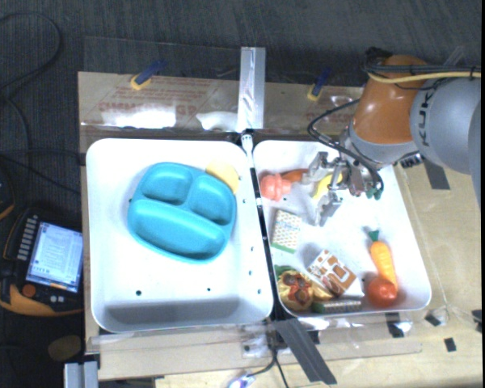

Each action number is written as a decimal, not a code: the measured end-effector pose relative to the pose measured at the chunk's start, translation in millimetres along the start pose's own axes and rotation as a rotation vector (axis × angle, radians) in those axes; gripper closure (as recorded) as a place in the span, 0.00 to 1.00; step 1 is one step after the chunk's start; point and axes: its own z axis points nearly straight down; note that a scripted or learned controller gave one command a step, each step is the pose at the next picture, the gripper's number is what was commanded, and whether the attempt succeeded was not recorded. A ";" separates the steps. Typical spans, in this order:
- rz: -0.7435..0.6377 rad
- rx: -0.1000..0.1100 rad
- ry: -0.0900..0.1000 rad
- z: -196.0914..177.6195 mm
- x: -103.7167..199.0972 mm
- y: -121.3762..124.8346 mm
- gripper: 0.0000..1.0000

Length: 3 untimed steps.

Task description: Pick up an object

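Camera view: the tool (333,191) was lowered into the right bin (411,217), its fingers parted and nothing seen held between them. A yellow object (318,186) lay touching it, a pink toy (273,184) just beside. No pick appeared made.

Readable markings on the rig
Part of the maker's name, "KU", stands on the grey arm (449,128); faint red print on the cardboard sheet (170,99) behind the bins is too blurred to read

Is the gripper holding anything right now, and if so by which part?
Nothing shows between the fingers of the gripper; it hangs over the right bin.
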 end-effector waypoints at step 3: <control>0.802 0.005 0.001 -76.9 10.6 -59.6 1.00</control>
